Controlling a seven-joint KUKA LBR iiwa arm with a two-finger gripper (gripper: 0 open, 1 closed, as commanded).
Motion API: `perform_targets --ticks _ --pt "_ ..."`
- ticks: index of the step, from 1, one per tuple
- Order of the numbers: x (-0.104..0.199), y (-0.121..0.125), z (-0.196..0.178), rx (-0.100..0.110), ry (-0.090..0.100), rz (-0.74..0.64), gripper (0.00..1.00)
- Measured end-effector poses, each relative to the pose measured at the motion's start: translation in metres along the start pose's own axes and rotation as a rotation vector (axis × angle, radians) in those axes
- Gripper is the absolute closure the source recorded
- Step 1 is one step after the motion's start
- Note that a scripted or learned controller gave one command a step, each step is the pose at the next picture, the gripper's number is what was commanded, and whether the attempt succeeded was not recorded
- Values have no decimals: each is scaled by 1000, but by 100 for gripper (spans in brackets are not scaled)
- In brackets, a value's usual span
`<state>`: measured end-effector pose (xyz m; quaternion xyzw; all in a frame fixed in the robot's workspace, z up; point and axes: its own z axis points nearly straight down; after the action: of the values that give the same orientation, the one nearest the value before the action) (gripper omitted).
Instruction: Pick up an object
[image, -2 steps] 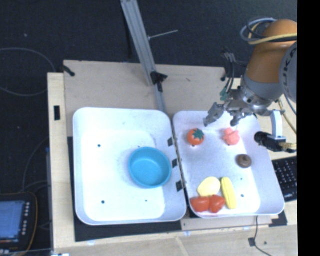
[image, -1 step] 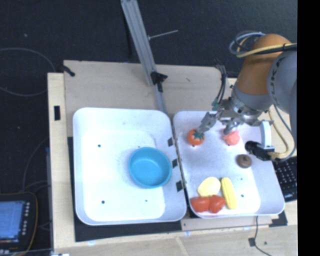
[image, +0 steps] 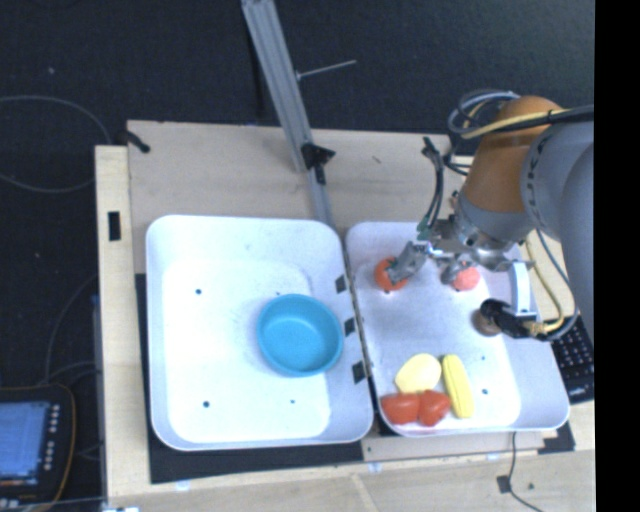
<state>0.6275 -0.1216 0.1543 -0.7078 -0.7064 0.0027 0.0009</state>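
While the arm leans in over the right bin (image: 530, 395), the nearest candidate for picking is a small orange-red piece (image: 386, 276) lying close to that bin's left wall, up toward its far end. One finger of the end effector (image: 418, 257) sits right against it, touching or nearly so, but whether the fingers are spread or closed I cannot tell from where I stand, and I would not call the piece held.

Taking the orange-red piece as the landmark: a pinkish-red round object (image: 465, 278) lies to its right, under the wrist. A dark brown lump (image: 489, 317) sits further right and a little nearer the camera. Well toward the near edge are a pale yellow piece (image: 418, 373), a yellow corn-like piece (image: 457, 386) beside it, and a red piece (image: 417, 407) touching both. To its left, across the wall, a blue bowl (image: 298, 334) rests in the left bin (image: 180, 250) on the counter (image: 220, 160).

To do this well, I'd judge the fingers should straddle the piece squarely, clear of the wall, then close before lifting straight up.
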Motion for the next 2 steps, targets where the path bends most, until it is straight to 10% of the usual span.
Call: perform_targets --ticks 1,2 --pt "-2 0 53 -2 0 5 0" --pt "-2 2 36 -9 2 9 100"
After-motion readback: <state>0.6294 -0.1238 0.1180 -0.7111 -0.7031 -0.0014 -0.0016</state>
